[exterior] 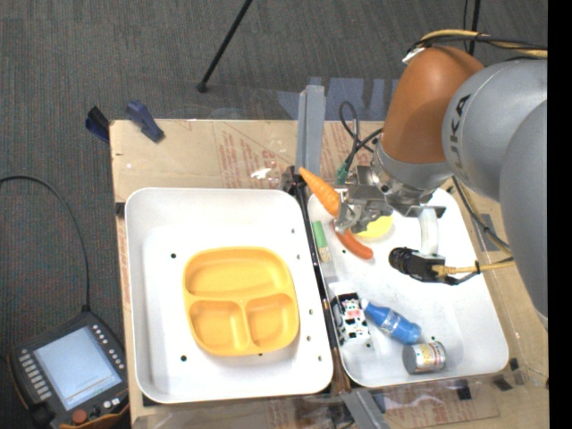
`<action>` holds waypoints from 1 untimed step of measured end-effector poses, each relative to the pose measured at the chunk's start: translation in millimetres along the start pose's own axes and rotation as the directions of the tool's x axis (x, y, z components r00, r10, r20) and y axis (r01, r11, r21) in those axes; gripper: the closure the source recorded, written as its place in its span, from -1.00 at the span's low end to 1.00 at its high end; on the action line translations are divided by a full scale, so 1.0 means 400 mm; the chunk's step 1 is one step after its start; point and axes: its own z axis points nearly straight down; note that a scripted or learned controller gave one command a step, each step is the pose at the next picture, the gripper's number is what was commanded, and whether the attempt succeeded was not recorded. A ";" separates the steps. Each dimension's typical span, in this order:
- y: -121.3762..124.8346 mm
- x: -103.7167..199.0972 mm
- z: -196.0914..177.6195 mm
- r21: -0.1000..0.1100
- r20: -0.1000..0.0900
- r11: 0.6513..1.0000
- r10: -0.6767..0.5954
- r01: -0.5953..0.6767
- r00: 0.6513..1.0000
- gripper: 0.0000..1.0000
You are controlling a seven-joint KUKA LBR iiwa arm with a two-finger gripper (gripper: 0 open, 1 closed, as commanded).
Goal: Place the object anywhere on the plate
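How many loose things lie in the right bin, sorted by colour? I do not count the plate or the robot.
Orange: 2, the carrot and the sausage-shaped piece.
Yellow: 1, partly hidden under the gripper.
Green: 1, a thin stick.
Blue: 1, a bottle.
Silver: 1, a can.
Black and white: 1, a small box.
Total: 7.

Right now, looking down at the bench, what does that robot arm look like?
The arm is thick, rounded and grey, with a glossy orange band above the wrist and dark lettering beside it. The gripper is a small metal block. Thin cables, dark and green, loop near it, and a yellowish cable runs along the top.
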 end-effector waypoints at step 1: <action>-0.149 0.136 0.070 0.001 0.000 0.989 -0.146 0.146 0.989 1.00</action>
